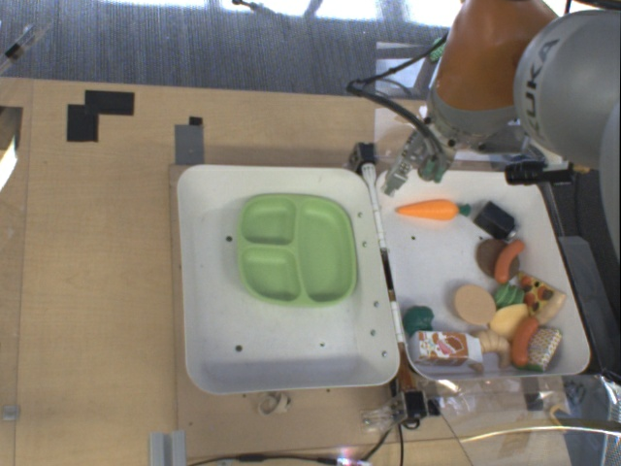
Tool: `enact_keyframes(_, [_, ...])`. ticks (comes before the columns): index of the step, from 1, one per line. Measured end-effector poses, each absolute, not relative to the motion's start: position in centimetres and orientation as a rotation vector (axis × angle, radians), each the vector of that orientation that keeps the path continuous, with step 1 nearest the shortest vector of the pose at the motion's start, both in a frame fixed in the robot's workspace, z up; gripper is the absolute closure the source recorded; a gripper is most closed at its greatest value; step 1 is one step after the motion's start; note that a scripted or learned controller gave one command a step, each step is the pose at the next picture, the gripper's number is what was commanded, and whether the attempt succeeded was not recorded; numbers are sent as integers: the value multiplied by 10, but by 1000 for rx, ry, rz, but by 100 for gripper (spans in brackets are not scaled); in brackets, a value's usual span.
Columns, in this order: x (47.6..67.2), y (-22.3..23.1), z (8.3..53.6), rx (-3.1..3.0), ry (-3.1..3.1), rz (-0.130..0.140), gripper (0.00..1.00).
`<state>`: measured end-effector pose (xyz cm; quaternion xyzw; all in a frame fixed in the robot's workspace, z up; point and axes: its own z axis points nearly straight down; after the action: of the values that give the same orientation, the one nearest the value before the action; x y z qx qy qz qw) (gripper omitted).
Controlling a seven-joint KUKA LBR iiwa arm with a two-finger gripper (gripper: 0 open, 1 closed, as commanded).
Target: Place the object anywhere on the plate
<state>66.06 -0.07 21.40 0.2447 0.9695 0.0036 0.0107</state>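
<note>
Open fingers [412, 167] hang empty just above the carrot [427, 210].

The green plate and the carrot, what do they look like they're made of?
The green plate: probably molded plastic, matte, with one even color and rounded dividers. The carrot: likely toy plastic, smooth with a slight sheen and uniform orange, though rubber can't be ruled out.
</note>
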Motion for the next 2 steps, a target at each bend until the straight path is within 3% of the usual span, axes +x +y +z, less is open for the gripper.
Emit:
enact_keyframes(1, [634, 72, 208, 864, 3014, 10, 100])
enact_keyframes(2, [588, 172, 257, 952, 2985, 18, 100])
